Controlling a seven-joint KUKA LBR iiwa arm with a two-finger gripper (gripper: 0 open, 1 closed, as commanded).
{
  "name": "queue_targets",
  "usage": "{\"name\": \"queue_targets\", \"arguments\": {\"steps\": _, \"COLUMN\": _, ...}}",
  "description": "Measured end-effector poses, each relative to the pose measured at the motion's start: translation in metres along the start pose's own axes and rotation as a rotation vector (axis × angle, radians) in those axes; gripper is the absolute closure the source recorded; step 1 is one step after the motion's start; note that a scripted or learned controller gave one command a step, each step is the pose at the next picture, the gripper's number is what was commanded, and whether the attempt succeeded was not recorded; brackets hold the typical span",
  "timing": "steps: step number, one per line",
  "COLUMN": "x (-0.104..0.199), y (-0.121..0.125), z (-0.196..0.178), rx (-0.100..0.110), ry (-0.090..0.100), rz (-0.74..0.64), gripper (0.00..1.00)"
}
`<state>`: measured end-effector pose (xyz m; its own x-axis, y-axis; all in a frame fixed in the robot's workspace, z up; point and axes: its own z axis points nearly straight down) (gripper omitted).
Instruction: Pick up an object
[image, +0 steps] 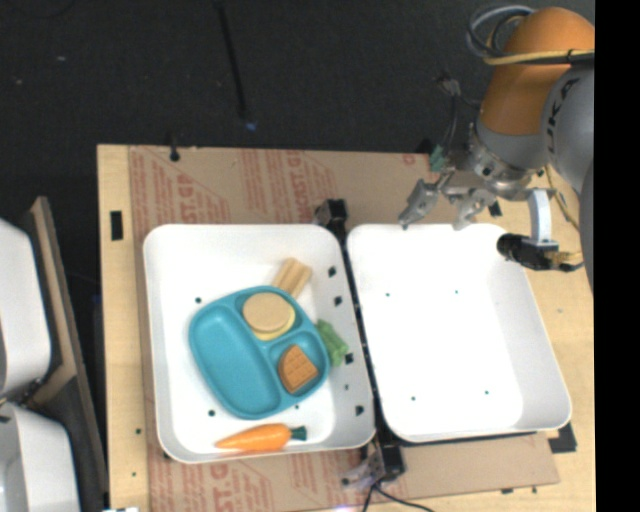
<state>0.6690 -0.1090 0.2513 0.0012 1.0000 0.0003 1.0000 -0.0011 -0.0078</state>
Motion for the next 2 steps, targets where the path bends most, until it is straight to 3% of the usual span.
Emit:
{"name": "queue_targets", "arguments": {"steps": 1, "x": 0.0, "y": 0.001, "z": -0.005, "rx": -0.009, "ry": 0.0, "rz": -0.001, "gripper": 0.0}}
{"name": "queue_targets", "arguments": {"steps": 2, "x": 0.007, "y": 0.006, "z": 0.053, "rx": -0.004, "ry": 0.0, "rz": -0.001, "gripper": 0.0}}
